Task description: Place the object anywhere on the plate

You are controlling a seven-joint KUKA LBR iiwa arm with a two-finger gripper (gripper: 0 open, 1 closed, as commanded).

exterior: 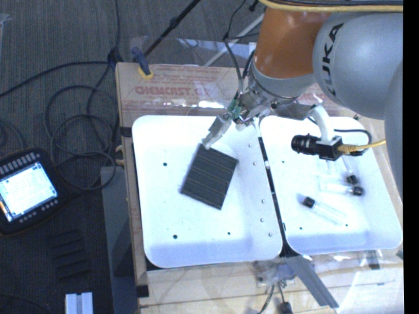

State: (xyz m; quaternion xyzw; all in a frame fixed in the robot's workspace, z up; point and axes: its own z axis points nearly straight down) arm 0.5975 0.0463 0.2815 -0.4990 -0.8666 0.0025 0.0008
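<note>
A dark grey ribbed square plate (209, 176) lies tilted in the middle of the left bin (157, 234). My gripper (213, 138) hangs over the left bin, its tip right at the plate's upper corner. I can make out nothing held at its tip. Small clear tubes with black caps lie in the right bin (366, 234): one (309, 203) near its middle, two more (354, 186) towards its right side.
A black cylindrical device (313, 144) with a yellow cable sticks out from the arm over the right bin. The arm's orange and grey body (308, 38) covers the bins' far edge. A lit handheld pendant (26, 190) lies on the floor at left.
</note>
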